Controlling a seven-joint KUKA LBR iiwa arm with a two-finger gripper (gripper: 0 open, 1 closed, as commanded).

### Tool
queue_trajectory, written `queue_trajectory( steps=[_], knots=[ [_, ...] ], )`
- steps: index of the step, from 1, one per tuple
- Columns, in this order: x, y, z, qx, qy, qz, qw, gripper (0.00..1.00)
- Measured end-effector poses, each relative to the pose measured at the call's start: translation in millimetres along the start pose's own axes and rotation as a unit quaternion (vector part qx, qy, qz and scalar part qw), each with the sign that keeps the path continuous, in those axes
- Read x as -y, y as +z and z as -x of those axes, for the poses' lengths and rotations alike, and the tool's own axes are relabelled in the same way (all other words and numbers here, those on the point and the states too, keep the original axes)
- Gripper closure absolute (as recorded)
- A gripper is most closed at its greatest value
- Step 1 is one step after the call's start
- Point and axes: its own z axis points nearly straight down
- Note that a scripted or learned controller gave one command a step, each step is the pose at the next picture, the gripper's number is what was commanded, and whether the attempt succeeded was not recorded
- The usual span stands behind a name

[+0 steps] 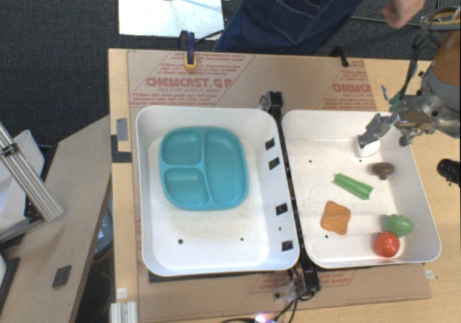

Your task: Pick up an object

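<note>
The bench [122, 83] carries two shallow white bins side by side under a slanted overhead view. Taking the dividing seam between them as the landmark: the left bin [155, 242] lies on the seam's far side from the arm, with a teal divided plate [204, 168] sitting in its upper middle, well apart from the seam and leaving a wide bare strip along the bin's near edge.

The right bin [313, 141] touches the seam on the arm's side. Its whole half nearest the seam is bare floor, giving open room for movement there. The objects cluster away from the seam, toward the bin's outer and near rims. The arm [441, 91] comes in over the outer rim, and its hand [389, 130] hangs above the bin's upper outer part; whether it is spread or closed cannot be told, and nothing is seen held.

A white block [368, 146] lies just below the hand. A green oblong piece [353, 185] sits tilted mid-bin, an orange piece [336, 218] nearer the seam and near rim. A green round item [398, 225] and a red ball [387, 244] sit just beside each other, close to the outer near corner. A small brown item [382, 169] lies near the outer rim.
</note>
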Motion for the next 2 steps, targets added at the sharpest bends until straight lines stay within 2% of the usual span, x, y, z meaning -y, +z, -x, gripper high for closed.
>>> queue_trajectory(
  steps=[1,2],
  knots=[
    [-2,-5,0,0.001,-0.001,0.005,1.0000,0.00],
    [-3,37,3,0.001,0.000,0.003,1.0000,0.00]
  ],
)
